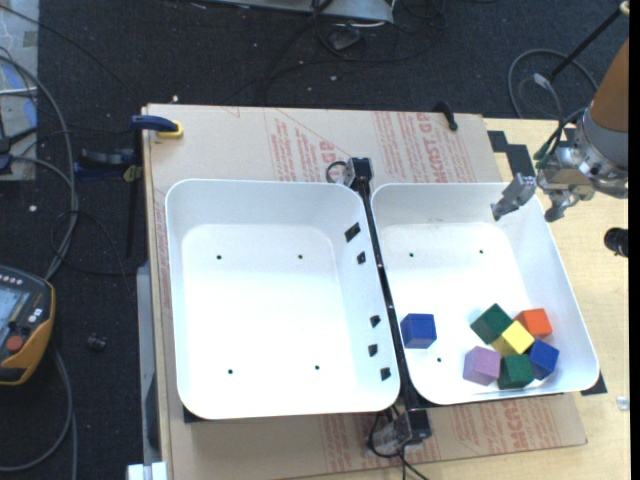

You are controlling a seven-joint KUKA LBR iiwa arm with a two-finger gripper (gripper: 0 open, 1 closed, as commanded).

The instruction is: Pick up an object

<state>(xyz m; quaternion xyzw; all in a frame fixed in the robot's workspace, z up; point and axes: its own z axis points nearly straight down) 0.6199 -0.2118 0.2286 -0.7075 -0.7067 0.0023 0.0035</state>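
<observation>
Nothing is picked yet: the gripper [533, 200] hangs at two o'clock over the right bin [440, 238], fingers spread wide, holding nothing. The blocks [512, 346] lie untouched at five o'clock.

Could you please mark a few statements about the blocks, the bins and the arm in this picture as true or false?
1. All the blocks lie in the right bin. True.
2. The blue block sits apart from the cluster. True.
3. The gripper grips the orange block. False: it hangs at the bin's far right corner, holding nothing.
4. The purple block touches the bin divider. False: it sits in the cluster beside a green block.
</observation>
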